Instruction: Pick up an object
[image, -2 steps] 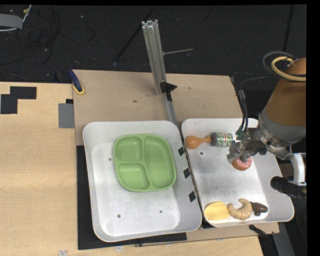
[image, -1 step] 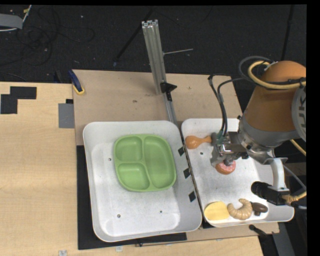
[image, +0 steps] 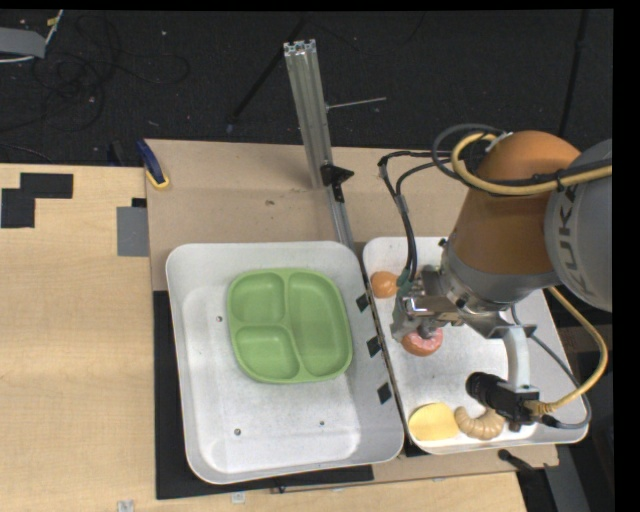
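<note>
My gripper (image: 424, 326) hangs low over the right bin (image: 560, 330), near its left side, under the orange wrist band. A pink, doughnut-like object (image: 424, 343) lies right beneath the fingertips, partly covered by them. An orange ball-like object (image: 383, 284) rests by the bin's left wall, just up and left of the gripper. At the bin's front edge lie a yellow round object (image: 432, 422) and a tan, ridged object (image: 480, 424).
The left bin (image: 200, 420) bears a green three-compartment plate (image: 290, 325). A metal post (image: 312, 120) rises behind the bins. A black cable fitting (image: 503, 398) hangs from the arm over the right bin's front. Wooden bench lies to the left.
</note>
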